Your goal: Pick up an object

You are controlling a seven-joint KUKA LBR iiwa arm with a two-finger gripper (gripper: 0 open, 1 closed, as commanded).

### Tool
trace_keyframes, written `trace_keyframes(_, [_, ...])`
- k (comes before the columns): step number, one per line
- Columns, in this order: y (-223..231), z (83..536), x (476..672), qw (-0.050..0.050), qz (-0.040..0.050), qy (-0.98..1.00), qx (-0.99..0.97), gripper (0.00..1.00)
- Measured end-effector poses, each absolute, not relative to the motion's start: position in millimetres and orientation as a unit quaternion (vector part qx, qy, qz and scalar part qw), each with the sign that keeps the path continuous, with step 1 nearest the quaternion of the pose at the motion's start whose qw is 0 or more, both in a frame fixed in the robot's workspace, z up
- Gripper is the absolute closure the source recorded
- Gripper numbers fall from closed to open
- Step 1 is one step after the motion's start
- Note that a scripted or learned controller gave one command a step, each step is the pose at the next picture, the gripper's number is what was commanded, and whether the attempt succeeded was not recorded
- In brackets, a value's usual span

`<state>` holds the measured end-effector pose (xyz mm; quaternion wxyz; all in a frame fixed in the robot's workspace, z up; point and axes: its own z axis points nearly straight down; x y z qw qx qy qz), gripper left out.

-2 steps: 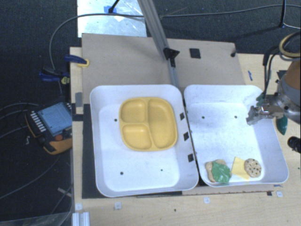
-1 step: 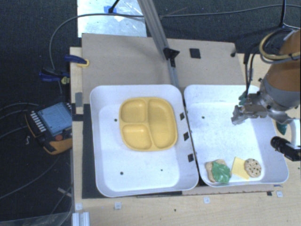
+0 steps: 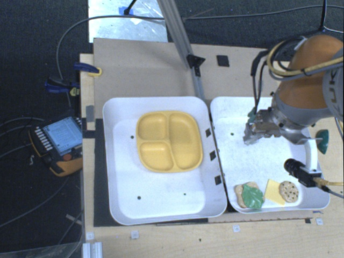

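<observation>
Near the front edge of the right bin (image 3: 231,114), a bumpy green toy (image 3: 252,196), a flat yellow cheese wedge (image 3: 273,192) and a round dotted cookie (image 3: 288,191) are sitting close together. The gripper (image 3: 253,134) is hanging farther back over bare white floor, carrying nothing; how wide it is, I cannot tell. It should be coming down straight over one toy, maybe the cookie, not the smooth yellow tray with sections (image 3: 169,141) lying in the left bin (image 3: 121,144).

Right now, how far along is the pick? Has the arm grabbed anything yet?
Nothing looks picked yet. The gripper hangs over the upper part of the right bin, with nothing visible between its fingers. The toy food, a green piece, a yellow wedge and a cookie, lies along that bin's near edge, apart from the gripper. The yellow divided plate sits in the left bin. Reaching, closing and lifting are all left.
</observation>
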<state>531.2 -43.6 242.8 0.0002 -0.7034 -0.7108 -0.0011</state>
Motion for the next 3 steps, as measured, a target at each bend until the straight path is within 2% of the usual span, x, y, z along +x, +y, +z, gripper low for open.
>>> trace_keyframes(2, [67.7, 238.1, 528.0, 0.001, -0.0014, -0.711, -0.703, 1.00])
trace_keyframes(3, [111.1, 227.6, 517.9, 0.001, -0.0005, -0.710, -0.704, 1.00])
